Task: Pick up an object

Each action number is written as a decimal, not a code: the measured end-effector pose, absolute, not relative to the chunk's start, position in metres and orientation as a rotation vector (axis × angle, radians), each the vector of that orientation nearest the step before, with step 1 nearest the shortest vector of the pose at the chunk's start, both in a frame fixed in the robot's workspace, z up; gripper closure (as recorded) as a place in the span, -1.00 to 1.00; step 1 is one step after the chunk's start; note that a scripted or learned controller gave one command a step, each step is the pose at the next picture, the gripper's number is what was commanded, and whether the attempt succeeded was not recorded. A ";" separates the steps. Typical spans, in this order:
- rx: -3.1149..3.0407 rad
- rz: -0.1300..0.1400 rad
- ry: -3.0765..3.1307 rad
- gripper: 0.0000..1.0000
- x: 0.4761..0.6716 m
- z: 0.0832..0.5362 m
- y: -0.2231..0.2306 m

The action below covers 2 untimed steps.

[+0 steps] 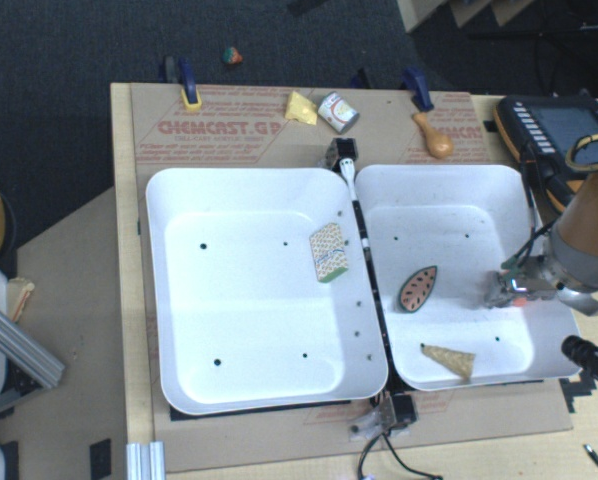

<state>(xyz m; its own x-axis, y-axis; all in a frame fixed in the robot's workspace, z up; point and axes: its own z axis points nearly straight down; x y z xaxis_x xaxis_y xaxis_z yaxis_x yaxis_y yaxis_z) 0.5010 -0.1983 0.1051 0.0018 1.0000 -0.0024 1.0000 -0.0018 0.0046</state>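
Note:
In the right bin (449,183) lie a brown oval piece with red spots (417,288) near the middle and a tan wedge (449,359) near the front wall. A patterned green and beige block (328,252) lies at the right side of the left bin (229,183). My gripper (506,290) hangs low over the right bin's right side, about a hand's width to the right of the brown oval piece. Nothing shows between its tips.
On the bench behind the bins lie a yellow wedge (301,109), a small white box (338,112) and a wooden pear shape (435,139). A black and yellow pendant (559,133) sits at the back right. Blue clamps (188,81) hold the board's far edge.

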 end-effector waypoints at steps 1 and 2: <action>2.218 0.004 2.214 1.00 0.502 0.115 -0.198; 2.216 0.005 2.211 1.00 0.502 0.125 -0.199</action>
<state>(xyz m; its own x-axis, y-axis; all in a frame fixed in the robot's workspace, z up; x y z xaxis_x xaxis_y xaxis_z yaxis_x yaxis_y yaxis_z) 0.5020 -0.1986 0.1251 0.0024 1.0000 -0.0056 0.9999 -0.0023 0.0100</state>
